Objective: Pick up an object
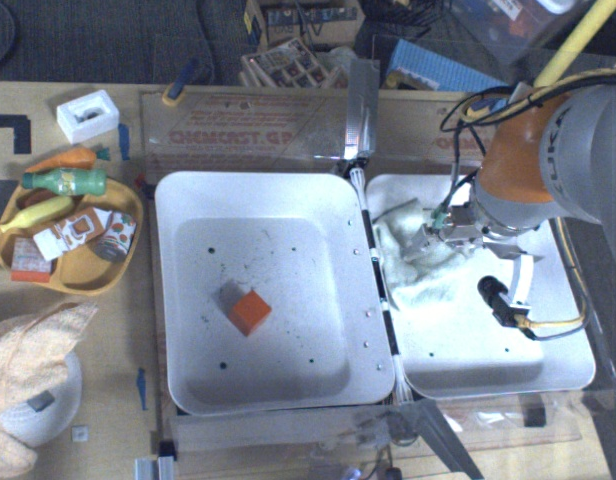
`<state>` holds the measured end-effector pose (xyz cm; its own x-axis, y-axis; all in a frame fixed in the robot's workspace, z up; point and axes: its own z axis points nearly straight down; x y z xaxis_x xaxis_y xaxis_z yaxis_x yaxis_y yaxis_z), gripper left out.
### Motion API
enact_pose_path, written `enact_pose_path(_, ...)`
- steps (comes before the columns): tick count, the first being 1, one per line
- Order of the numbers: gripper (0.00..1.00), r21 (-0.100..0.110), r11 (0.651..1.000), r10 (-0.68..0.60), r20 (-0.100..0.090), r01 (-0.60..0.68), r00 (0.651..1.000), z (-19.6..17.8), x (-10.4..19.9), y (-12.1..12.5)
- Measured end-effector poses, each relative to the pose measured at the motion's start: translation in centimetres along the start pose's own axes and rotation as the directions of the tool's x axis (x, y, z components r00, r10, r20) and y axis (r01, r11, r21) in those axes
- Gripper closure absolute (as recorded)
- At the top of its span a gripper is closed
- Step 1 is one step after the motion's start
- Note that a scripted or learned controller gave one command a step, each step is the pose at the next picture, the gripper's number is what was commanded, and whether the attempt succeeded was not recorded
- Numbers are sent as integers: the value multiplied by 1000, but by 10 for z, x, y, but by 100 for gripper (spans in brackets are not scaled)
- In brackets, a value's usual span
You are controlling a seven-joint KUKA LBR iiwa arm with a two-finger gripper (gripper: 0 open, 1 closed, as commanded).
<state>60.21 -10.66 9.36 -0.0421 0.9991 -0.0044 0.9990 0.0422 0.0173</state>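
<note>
In the camera view, two shallow white plastic bins sat side by side on the bench: the left bin (188, 208) across the centre of the frame and the right bin (558, 363) toward the right side. One small orange block (252, 312) lay in the lower-middle part of the left bin, turned cornerwise like a diamond, its faces near equal so no long axis could be made out; one small grey lump (231, 294) touched its upper-left edge. One grey arm with an orange band (518, 163) reached in from the upper right, and its two-finger gripper (425, 240) was down in the upper-left part of the right bin, blurred against a pale crumpled mass (420, 286); whether anything was caught there could not be told. The block lay well apart from the gripper, in the other bin. One yellow bowl of toy food (88, 273) stood at the left edge.
</note>
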Motion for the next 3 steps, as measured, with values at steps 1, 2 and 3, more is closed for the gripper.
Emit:
enact_pose_path(1, 0, 0, 1000, 0, 0, 0, 1000, 0, 0, 0)
enact_pose_path(2, 0, 15, 1000, -6, -3, 6, 1000, -82, -37, -23)
enact_pose_path(3, 0, 11, 961, -277, -5, 277, 961, -54, -21, 12)
